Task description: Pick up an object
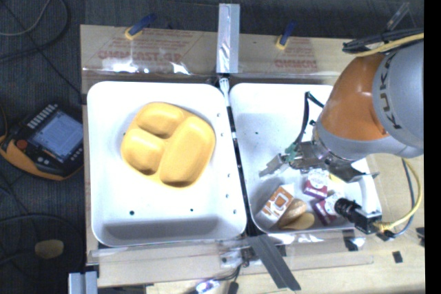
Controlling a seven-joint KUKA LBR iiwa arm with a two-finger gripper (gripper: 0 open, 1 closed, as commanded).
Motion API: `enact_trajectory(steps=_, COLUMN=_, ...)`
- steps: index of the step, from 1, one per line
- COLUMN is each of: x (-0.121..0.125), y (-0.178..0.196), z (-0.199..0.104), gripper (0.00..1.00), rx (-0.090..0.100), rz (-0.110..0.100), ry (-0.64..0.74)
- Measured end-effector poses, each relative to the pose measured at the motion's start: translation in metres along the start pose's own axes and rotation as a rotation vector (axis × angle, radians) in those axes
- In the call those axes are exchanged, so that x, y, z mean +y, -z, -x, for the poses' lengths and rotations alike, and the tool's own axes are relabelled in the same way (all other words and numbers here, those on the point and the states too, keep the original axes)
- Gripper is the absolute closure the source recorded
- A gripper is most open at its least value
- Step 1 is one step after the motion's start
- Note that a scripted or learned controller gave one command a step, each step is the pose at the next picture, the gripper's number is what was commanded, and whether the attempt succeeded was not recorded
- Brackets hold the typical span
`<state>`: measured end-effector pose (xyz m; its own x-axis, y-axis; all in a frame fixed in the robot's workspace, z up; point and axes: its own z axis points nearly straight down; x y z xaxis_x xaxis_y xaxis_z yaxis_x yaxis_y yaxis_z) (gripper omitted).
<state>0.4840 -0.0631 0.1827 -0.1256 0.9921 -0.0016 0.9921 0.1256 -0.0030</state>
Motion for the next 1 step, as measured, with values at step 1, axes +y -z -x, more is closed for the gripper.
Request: enact_trajectory(steps=1, x=-0.0045, y=-0.0885, z=0.0342, gripper=0.00, rx=0.002, rz=0.000, ry=0.020)
